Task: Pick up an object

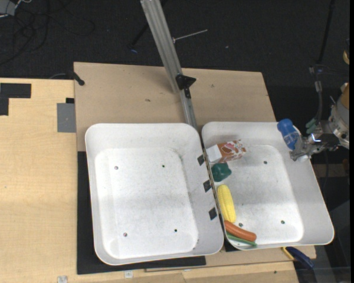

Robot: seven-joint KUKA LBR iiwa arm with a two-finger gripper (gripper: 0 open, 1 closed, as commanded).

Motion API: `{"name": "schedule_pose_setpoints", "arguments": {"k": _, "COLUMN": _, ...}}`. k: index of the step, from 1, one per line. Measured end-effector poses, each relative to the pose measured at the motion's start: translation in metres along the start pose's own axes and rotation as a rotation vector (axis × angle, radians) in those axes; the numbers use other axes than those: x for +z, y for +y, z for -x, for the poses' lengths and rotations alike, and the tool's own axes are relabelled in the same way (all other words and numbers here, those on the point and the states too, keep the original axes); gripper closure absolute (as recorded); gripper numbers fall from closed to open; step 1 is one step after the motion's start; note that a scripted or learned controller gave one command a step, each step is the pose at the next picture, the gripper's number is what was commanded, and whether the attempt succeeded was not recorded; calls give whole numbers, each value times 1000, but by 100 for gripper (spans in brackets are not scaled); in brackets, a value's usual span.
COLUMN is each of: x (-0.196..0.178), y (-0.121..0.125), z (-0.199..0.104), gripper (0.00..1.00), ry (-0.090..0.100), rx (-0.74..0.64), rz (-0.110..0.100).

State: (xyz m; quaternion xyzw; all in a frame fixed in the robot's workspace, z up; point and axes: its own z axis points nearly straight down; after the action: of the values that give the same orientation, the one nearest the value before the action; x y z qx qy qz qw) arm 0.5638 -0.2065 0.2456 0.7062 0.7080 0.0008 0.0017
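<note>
Over at the right edge of the right bin [318,217] the gripper [297,151] hangs just past the rim, and whether it grips anything I honestly cannot tell from here, though a blue object [288,132] sits right up against it at the bin's far right corner. The other things lie well apart from it along the bin's left wall: a red and white carton [229,151] at the top, a dark green piece [220,171] just below it, then a yellow corn cob [226,201], and an orange-red sausage-like piece [241,233] at the near corner. The left bin [100,152] lies beside it on the tan bench [130,93].
</note>
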Motion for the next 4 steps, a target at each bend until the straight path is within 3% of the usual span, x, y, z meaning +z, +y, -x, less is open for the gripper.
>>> {"name": "schedule_pose_setpoints", "arguments": {"k": 3, "x": -1, "y": 21, "z": -149, "gripper": 100, "ry": 2, "rx": -1, "rz": -6}}
{"name": "schedule_pose_setpoints", "arguments": {"k": 4, "x": 4, "y": 42, "z": -202, "gripper": 100, "ry": 3, "rx": -2, "rz": -5}}
